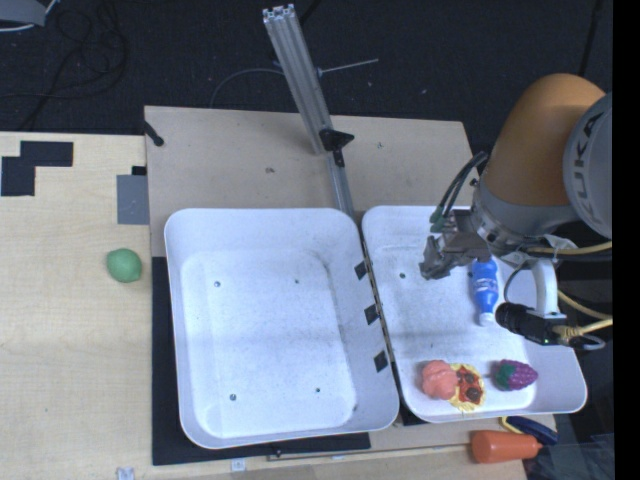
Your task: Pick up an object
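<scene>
The gripper (437,266) hangs low in the right bin (400,230), whether wide or narrow I cannot tell, nothing visibly gripped, with the blue bottle (484,286) just beside it untouched, so the pick looks not yet made.

In the right white bin (400,368) lie a blue-and-white bottle (484,288), an orange-pink lumpy toy (450,381) and a purple grape-like toy (513,375).
</scene>
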